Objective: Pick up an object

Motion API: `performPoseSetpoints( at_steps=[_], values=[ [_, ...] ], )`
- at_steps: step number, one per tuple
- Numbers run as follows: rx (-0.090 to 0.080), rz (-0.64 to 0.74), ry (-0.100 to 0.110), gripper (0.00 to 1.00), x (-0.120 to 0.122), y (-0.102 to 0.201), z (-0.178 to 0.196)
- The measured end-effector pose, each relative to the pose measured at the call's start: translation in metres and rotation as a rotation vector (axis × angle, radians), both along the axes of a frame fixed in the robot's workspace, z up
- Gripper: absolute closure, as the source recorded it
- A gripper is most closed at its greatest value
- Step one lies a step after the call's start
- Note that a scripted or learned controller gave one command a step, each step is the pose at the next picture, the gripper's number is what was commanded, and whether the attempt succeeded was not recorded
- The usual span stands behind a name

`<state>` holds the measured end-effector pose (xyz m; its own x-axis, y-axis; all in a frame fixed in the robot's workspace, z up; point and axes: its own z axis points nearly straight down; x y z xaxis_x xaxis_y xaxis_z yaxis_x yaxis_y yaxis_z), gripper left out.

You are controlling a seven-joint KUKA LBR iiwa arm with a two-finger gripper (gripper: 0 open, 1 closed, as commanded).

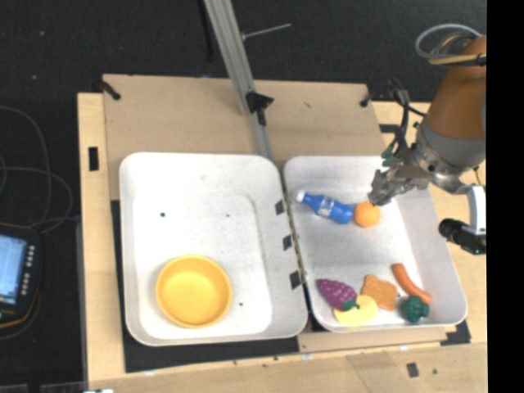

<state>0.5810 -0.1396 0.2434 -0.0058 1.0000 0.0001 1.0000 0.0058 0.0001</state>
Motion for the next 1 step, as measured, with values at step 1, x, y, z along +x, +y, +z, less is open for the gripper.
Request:
performPoseSetpoints(
  at_steps=[1],
  values=[
    [0.001, 0.002, -0.003, 1.0, 0.0237, 0.0521, 0.0063]
  ],
)
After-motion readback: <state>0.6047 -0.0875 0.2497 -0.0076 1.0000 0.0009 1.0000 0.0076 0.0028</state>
